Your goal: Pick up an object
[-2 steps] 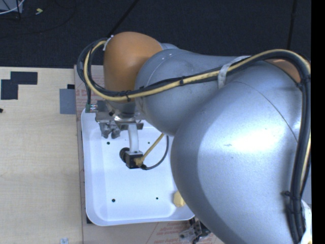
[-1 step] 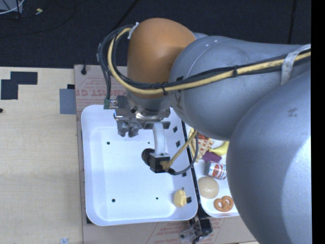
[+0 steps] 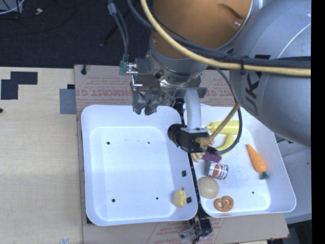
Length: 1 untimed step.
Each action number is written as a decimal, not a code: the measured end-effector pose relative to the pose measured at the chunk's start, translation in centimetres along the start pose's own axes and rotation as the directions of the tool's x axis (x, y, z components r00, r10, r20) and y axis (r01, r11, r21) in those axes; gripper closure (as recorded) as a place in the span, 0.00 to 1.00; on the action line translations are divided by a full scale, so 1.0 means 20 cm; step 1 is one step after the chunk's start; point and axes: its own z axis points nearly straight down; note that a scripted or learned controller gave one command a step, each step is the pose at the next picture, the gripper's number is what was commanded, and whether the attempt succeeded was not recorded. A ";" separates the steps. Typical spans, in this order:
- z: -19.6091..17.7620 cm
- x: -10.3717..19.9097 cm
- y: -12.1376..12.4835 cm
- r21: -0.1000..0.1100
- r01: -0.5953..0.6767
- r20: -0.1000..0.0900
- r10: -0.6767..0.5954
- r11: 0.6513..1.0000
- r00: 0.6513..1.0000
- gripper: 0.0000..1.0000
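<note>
My gripper (image 3: 144, 105) hangs high over the back rim of the left bin (image 3: 96, 161). Its two dark fingers stand close together and are shut, with nothing between them. A small pale yellow lump (image 3: 180, 197) lies in the left bin's front right corner, far below and in front of the gripper. The right bin (image 3: 279, 197) holds a beige ball (image 3: 208, 187), a pretzel (image 3: 223, 203), a red and white can (image 3: 219, 171), a purple piece (image 3: 212, 157), an orange carrot (image 3: 257, 160) and a yellow banana-like thing (image 3: 227, 130), partly hidden by the arm.
The big grey arm with its orange band (image 3: 203, 14) covers the top right and the back of the right bin. The bins share a ridge (image 3: 193, 187) down the middle. Brown cardboard (image 3: 101, 88) lies behind the bins and a pale bench top (image 3: 35, 161) to the left.
</note>
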 end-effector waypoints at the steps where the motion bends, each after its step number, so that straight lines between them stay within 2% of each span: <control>1: -0.47 0.10 0.35 0.004 0.001 0.006 -0.001 1.000 1.000 1.00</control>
